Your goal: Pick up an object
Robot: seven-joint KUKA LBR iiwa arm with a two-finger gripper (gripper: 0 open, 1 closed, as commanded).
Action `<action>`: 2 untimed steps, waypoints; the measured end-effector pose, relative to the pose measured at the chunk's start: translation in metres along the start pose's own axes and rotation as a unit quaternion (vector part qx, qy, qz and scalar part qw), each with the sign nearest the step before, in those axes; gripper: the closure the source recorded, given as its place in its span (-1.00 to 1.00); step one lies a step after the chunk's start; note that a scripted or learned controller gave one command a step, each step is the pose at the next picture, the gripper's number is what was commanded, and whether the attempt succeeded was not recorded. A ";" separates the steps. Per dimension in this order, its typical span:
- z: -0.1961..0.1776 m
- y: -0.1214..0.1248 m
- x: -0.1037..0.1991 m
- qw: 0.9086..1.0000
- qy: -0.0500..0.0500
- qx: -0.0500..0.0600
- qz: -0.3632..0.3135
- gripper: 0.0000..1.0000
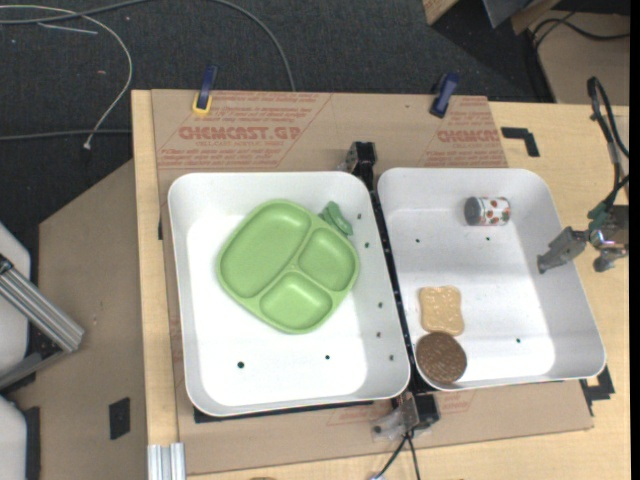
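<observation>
A cardboard-covered bench holds two white bins side by side. The gripper pokes in at the right bin's right rim, its opening impossible to judge. That bin holds a small can, toast and a brown disc; the left bin holds a green divided plate.

a lab test bench: two white bins on clamped cardboard, loose cables at 11 o'clock on dark carpet.

We see a smooth green plastic tray in a matt white bin, on a pale wooden surface.
</observation>
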State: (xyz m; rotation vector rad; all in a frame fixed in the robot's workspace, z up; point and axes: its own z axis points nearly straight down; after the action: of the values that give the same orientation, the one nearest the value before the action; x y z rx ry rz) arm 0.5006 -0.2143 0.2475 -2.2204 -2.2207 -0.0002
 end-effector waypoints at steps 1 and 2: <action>0.042 0.004 -0.004 1.000 0.000 0.001 0.000 -1.00; 0.105 0.004 -0.004 1.000 0.001 0.003 0.000 -1.00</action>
State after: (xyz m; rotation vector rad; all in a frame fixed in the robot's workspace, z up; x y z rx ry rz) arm 0.5048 -0.2178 0.1421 -2.2168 -2.2162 0.0028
